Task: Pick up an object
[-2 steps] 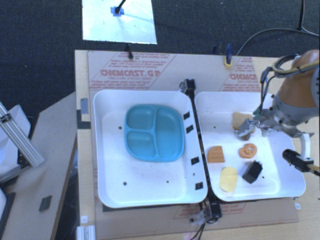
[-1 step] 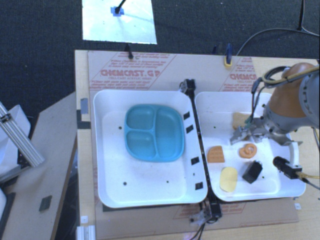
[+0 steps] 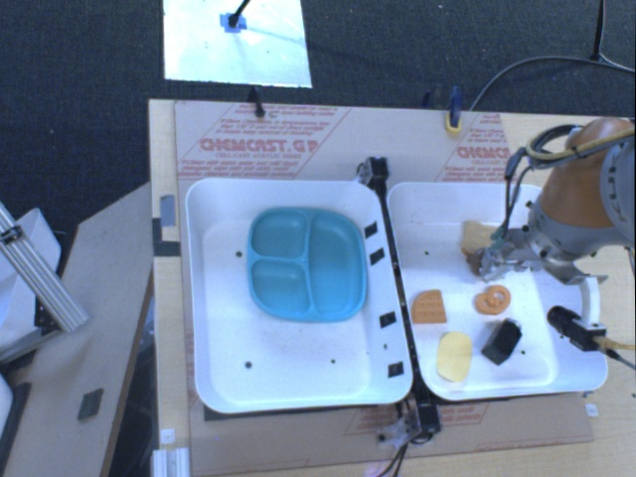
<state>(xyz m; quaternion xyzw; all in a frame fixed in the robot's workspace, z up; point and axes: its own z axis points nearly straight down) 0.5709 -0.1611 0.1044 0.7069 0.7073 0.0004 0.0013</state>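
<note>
End effector (image 3: 489, 262) sat low in the right bin (image 3: 437, 207) beside a tan object (image 3: 477, 235), grip state indiscernible, arm reaching from the right.

Grey arm from right, wrist bent low, tool (image 3: 489, 262) — fingers perhaps hidden

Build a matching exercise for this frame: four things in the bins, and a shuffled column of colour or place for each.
Things:
1. divided plate
2. round piece
3. block
4. oval piece

Descriptions:
A. black, right bin
B. pale yellow, right bin's near edge
C. blue, left bin
D. orange, just below the gripper

Pairs: 1-C, 2-D, 3-A, 4-B
</note>
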